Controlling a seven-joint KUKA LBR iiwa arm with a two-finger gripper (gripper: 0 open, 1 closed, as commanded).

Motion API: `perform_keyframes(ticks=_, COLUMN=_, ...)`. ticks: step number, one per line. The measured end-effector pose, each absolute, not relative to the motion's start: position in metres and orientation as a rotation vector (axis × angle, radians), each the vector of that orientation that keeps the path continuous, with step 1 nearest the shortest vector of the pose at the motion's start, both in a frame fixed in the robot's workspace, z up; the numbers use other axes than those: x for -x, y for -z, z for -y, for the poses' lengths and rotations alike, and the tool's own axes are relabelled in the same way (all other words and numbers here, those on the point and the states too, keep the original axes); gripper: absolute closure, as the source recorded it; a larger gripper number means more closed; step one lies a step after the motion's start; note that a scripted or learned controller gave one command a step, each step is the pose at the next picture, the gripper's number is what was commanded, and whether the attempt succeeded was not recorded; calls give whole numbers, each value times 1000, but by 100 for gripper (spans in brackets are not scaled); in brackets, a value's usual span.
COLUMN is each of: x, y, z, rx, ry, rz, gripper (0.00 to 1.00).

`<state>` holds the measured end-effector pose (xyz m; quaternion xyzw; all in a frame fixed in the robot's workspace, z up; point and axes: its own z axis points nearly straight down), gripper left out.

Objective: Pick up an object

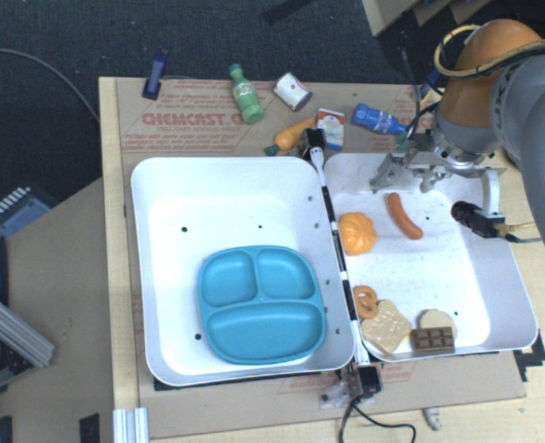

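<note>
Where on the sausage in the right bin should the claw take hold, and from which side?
Grip the sausage at its middle, coming straight down from above. It lies flat on the right bin's floor, long and thin, slanting from upper left to lower right, so the fingers should probably close across its narrow width. The floor around it is bare, and the claw hangs close above its upper end.

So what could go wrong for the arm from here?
The gripper hangs just above the sausage, which lies slanted; a round, narrow thing like that could roll or slip away as the gripper comes down on it. It also sits near the back wall of the right bin, so a slightly off descent might knock that rim. The pumpkin lies close by and could get nudged.
</note>
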<state>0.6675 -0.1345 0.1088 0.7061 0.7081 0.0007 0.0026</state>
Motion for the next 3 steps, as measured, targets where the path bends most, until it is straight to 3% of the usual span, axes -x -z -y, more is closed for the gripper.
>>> perform_keyframes(ticks=1, x=-638, y=-84, z=135, rx=-2223, ry=2, rz=-2222, gripper=0)
perform_keyframes(ticks=2, x=-639, y=-95, z=135, rx=-2220, ry=-1, rz=-2221, gripper=100)
perform_keyframes(ticks=3, x=-579, y=-185, z=74, rx=-2220, ry=-2, rz=-2223, gripper=100)
